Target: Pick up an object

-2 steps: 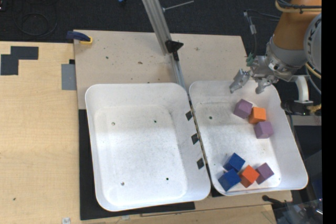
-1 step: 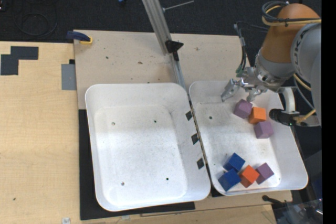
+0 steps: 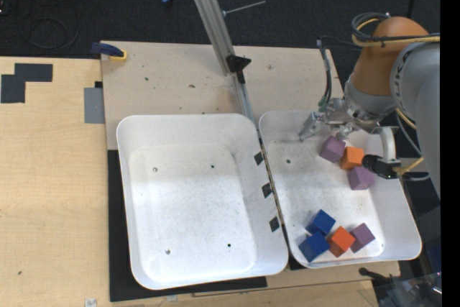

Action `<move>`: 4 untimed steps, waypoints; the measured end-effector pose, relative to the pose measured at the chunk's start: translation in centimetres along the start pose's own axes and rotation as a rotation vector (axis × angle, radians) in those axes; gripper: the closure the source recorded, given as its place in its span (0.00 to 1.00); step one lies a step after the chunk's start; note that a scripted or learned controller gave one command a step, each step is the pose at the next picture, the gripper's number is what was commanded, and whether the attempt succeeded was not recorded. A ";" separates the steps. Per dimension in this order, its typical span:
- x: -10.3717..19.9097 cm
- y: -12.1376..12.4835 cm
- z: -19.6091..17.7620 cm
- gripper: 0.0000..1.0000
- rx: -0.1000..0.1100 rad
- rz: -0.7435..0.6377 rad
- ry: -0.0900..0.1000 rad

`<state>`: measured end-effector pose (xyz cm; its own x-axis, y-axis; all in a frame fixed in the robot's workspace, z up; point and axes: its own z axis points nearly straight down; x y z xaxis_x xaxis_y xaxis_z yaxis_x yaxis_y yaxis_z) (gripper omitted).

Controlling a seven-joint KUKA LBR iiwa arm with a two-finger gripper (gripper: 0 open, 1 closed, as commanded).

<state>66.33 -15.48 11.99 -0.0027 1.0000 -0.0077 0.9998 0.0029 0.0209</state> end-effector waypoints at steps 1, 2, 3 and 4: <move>-0.2 0.1 -1.0 1.00 -0.005 0.002 -0.003; -0.6 0.1 -5.4 1.00 0.019 0.005 0.007; -0.6 0.6 -9.7 1.00 0.018 0.002 0.007; -0.4 0.7 -14.1 1.00 0.017 0.001 0.007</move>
<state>66.71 -15.77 26.10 -0.0022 1.0000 -0.0009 1.0000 0.0022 0.0036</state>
